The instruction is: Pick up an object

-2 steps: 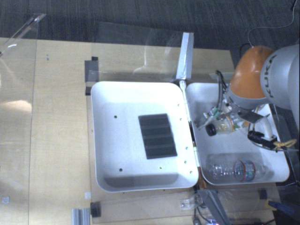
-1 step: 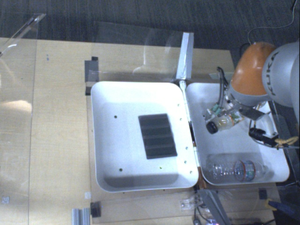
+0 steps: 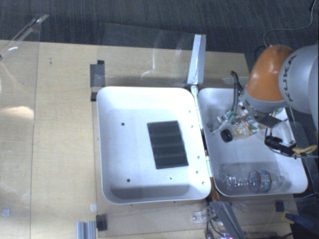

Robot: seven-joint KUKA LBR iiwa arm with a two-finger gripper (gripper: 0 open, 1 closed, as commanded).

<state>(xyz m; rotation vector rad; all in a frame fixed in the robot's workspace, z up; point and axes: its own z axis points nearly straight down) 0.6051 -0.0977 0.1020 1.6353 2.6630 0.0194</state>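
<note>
A black ribbed rectangular pad (image 3: 168, 144) lies flat in the middle of the left bin (image 3: 114, 133). A clear plastic bottle (image 3: 247, 180) with a blue label lies on its side along the near wall of the right bin (image 3: 215, 99). My gripper (image 3: 233, 127) hangs low over the middle of the right bin, below the orange band (image 3: 265, 78) of the arm. It is a little beyond the bottle and apart from it. Wires and clear parts clutter the gripper's tip, and a small dark round piece (image 3: 227, 135) sits at its left end.
A metal divider post (image 3: 196, 59) rises at the back between the two bins. A clear acrylic sheet (image 3: 20, 78) covers the wooden bench on the left. Black cables (image 3: 280, 147) trail off the arm over the right bin's right side.
</note>
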